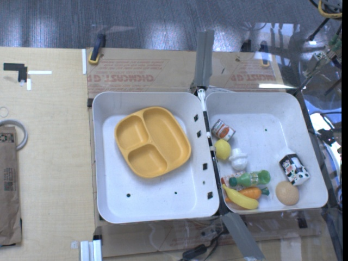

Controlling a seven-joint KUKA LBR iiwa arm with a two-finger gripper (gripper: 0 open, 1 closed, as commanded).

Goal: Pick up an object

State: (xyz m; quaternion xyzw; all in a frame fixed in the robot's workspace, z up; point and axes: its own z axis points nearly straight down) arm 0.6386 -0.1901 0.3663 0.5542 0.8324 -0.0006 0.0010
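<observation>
On the bench, nothing tells whether the gripper is open or closed, so how the objects lie relative to it cannot be told either.

Nearest the arm's side, the right bin [272,105] is a shallow white tray of smooth plastic with rounded corners. Its objects crowd the left and near parts. A small carton [294,169] printed in black and white lies tilted near the right wall. Just below it sits a tan, egg-shaped ball [287,193] with a matte skin. Along the near-left corner a yellow banana [241,199] curves against the wall, with an orange carrot [251,192] touching its upper side. A glossy green bottle [253,177] lies on its side just above the carrot. Further up, a small lumpy white object [238,159] sits beside a yellow lemon [223,149]; what the white object is cannot be made out. A little red and white can [222,130] lies tilted just above the lemon, close to the left wall.

Beside it, touching along the shared edge, is the left bin [100,145], of the same white plastic. It holds a yellow divided plate [153,141], smooth, round-cornered and split into three compartments, lying flat and turned at an angle.

Behind both bins lies brown cardboard [136,69] with red print. To the far left, a brown paper bag [8,184] rests on the pale wood-grain bench top [49,118].
</observation>
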